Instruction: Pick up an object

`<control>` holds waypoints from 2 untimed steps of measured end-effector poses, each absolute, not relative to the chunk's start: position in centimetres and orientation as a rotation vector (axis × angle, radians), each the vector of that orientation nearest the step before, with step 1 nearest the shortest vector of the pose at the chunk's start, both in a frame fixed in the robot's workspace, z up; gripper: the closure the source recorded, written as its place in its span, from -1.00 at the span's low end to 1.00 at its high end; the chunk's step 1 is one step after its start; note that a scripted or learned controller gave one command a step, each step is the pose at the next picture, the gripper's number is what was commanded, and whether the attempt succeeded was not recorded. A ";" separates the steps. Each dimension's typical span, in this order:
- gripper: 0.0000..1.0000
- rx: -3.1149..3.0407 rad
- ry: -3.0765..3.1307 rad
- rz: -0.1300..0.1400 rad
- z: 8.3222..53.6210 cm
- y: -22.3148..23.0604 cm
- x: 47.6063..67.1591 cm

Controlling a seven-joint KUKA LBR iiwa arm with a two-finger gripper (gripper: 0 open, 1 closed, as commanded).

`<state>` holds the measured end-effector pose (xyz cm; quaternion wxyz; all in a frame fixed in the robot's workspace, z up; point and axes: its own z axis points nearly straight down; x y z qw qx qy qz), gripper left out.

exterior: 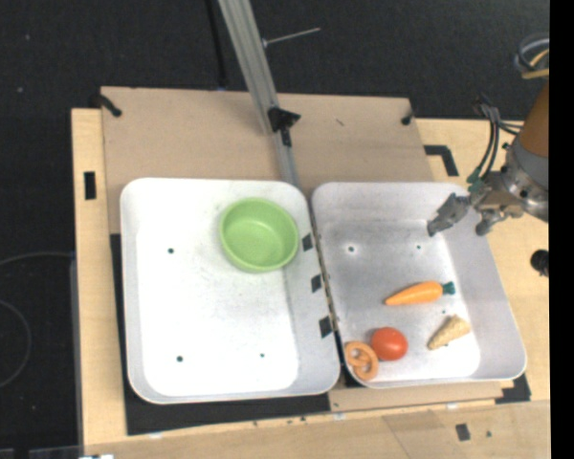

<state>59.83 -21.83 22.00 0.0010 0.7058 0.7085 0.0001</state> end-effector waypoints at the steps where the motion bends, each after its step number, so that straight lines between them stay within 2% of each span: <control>1: -1.00 2.215 2.225 -0.001 22.0 -21.9 59.8; 2: -1.00 2.218 2.225 -0.005 17.8 -21.8 60.1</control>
